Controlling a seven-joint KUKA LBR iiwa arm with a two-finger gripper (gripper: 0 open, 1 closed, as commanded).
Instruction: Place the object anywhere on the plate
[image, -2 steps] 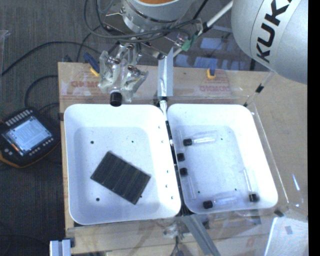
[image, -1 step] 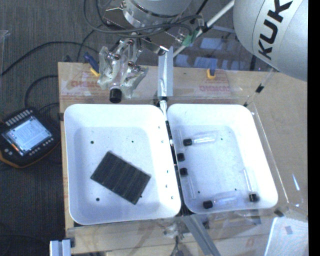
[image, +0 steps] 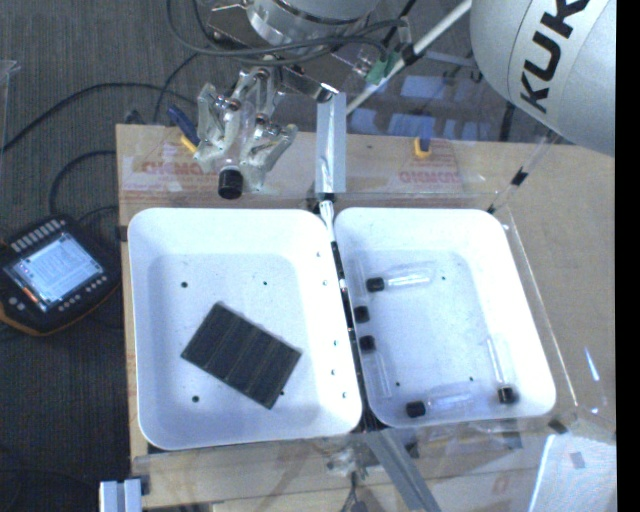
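White bins sit side by side on my wooden bench (image: 560, 200). I see the dark ridged plate (image: 241, 355) in the left bin (image: 160, 240), toward six o'clock. Clear tubes (image: 405, 278) lie in the right bin (image: 520, 260). At twelve o'clock the gripper (image: 243, 135) hovers over the bench, fingers spread, pinching nothing. A handheld screen (image: 55, 275) lies on dark floor at nine o'clock.

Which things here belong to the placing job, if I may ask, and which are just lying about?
Job: dark ridged plate, left bin, gripper, black-capped piece at its tip.
Lying about: black-capped clear tubes, right bin, handheld pendant.
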